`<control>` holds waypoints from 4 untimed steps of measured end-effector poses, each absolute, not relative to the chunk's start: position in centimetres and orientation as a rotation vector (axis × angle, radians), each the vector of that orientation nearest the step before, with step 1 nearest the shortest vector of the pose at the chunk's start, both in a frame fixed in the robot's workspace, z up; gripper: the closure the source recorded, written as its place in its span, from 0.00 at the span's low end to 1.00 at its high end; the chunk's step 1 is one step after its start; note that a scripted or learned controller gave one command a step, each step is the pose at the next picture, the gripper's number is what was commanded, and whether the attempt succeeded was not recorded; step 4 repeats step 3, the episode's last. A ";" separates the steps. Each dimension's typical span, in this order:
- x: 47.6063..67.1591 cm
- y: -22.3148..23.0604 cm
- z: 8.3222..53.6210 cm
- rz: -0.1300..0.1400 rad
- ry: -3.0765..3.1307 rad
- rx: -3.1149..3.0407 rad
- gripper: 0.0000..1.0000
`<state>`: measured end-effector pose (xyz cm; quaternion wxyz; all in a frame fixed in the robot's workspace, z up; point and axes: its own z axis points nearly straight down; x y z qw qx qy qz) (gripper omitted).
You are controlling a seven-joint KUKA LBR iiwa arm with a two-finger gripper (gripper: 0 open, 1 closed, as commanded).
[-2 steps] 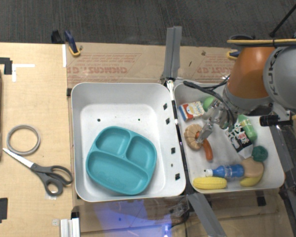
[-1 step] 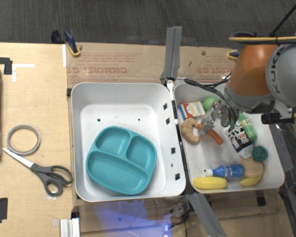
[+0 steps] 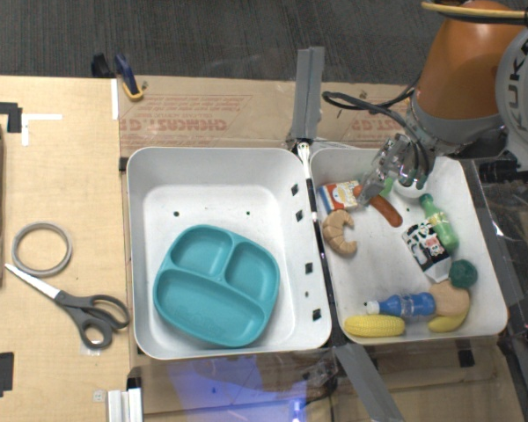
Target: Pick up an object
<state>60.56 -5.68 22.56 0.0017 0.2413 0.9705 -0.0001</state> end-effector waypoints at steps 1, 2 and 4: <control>60.4 1.8 25.1 0.000 2.992 0.950 1.00; 60.5 1.8 25.9 -0.003 2.990 0.946 1.00; 54.5 2.6 24.0 -0.002 2.966 1.035 1.00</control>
